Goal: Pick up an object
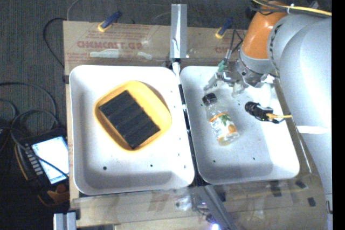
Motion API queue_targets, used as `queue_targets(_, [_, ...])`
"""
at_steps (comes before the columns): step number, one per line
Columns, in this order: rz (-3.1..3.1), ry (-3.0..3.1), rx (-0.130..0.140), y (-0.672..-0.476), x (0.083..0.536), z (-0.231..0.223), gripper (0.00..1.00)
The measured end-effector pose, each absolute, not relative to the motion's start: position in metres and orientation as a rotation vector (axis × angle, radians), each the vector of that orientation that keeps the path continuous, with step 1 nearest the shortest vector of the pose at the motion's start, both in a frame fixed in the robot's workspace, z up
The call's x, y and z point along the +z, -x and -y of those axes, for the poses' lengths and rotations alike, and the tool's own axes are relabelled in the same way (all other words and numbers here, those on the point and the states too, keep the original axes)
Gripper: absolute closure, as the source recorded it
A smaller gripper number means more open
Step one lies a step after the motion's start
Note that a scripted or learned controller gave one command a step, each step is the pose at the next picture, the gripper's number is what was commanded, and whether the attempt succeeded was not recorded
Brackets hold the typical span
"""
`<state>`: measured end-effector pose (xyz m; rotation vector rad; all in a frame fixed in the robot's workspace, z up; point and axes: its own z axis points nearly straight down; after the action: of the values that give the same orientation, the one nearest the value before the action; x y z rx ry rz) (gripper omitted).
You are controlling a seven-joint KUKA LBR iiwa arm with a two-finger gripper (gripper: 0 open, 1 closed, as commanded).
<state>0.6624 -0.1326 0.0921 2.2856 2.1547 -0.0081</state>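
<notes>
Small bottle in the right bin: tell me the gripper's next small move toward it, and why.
Probably lower and shift the gripper toward the small bottle. The bottle lies on its side on the right bin floor, black cap pointing at the gripper, which hangs just beyond the cap with nothing visible between its fingers.

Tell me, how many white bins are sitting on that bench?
2. The left bin holds a yellow dish with a black pad. The right bin holds a small bottle, with the gripper above its far end.
</notes>
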Motion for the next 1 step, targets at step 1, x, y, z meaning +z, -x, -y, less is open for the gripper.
queue_targets(1, [-2.304,-2.116,0.009,-0.6288,0.0909,0.0970,0.00])
